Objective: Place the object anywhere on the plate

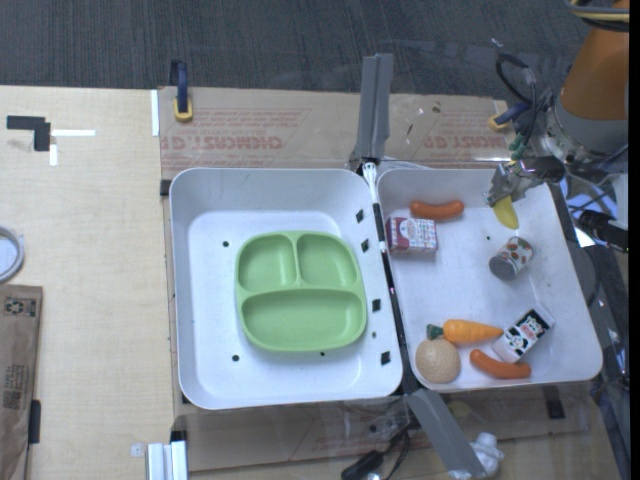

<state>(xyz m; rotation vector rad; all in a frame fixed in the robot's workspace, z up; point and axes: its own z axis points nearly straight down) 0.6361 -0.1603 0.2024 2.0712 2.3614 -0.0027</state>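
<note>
A green divided plate (300, 290) lies in the middle of the left bin (200, 268). My gripper (508, 190) hangs over the back right part of the right bin (560, 298), far to the right of the plate. It is shut on a small yellow object (507, 213), whose lower end sticks out below the fingers. The object hangs a little above the bin floor.
The right bin holds an orange sausage (437, 208), a red and white carton (412, 235), a small can (511, 257), a carrot (470, 331), a black and white carton (523, 335), a tan ball (437, 361) and a red sausage (500, 367). A raised divider (378, 258) separates the bins.
</note>
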